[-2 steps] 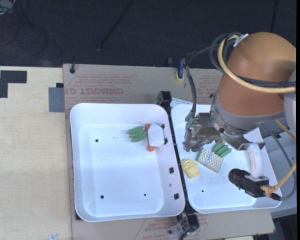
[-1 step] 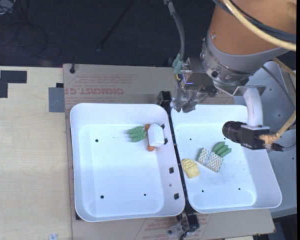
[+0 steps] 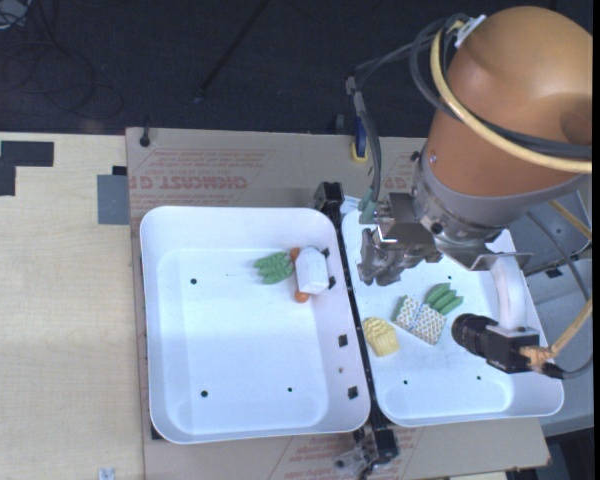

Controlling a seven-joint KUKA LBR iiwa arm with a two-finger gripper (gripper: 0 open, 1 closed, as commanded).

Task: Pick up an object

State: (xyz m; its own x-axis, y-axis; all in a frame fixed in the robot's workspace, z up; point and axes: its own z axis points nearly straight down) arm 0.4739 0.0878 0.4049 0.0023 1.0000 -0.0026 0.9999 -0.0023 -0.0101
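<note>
- The yellow piece (image 3: 381,336) lies in the right bin (image 3: 450,390), close to its left wall, not yet lifted.
- The claw (image 3: 378,266) hovers near it, toward the far wall; wide or narrow cannot be told.
- Approach step, likely: next it must line up over the piece and descend.
- A checkered piece (image 3: 420,319) and a green pod (image 3: 442,297) crowd one side, the wall the other.

This is a robot lab, set up as a test bench. The left bin (image 3: 155,318) sits on a sheet of printed cardboard (image 3: 230,163), with a matching right bin (image 3: 460,393) touching its right side and black fittings (image 3: 342,340) along the seam. Left of it runs a pale wooden bench top (image 3: 50,318) bearing black patches (image 3: 20,158). Behind it, loose cables (image 3: 20,8) lie on a dark floor. To its right, a bulky grey and orange arm (image 3: 510,98) with a gripper (image 3: 382,266) hangs over the right bin.
</note>
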